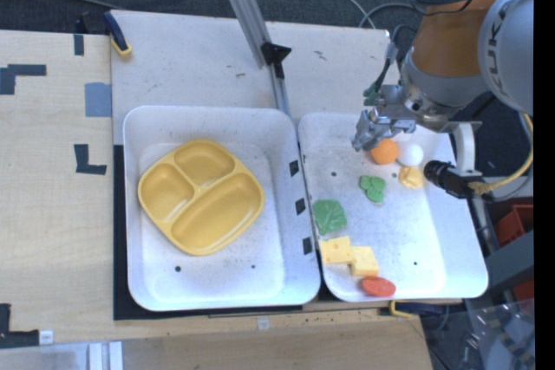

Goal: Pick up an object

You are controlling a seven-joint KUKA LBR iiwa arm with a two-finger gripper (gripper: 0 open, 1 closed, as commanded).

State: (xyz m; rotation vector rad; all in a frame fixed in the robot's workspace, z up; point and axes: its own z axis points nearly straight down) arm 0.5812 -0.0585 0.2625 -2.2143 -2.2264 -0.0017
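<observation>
The grey arm with its orange band is reaching in over the right-hand shallow white bin (451, 273), and its two-finger gripper (371, 134) is hanging low over that bin's upper part, just beside a small round orange toy ball (383, 153). How far the metal tips are parted I cannot tell from this slanted view, and nothing is showing between them. The ball is the nearest candidate: it is lying almost under the gripper, touching or nearly touching a small white egg-shaped piece (410, 154), with a little yellow lump (411, 178) just below. It is probably light, hard plastic and smooth, so it is likely to roll or squirt sideways if pinched off-centre; taking it squarely across its widest part looks best, with care that the egg does not get nudged. Further down the same bin are lying a small green leaf-shaped piece (373, 188), a larger flat green piece (329, 216), two yellow blocks (349, 255) looking like cheese, and a red-orange oval piece (378, 287) near the lower rim. The left-hand white bin (139, 273) is holding a yellow three-compartment plastic plate (201, 196), well apart from the gripper.
</observation>
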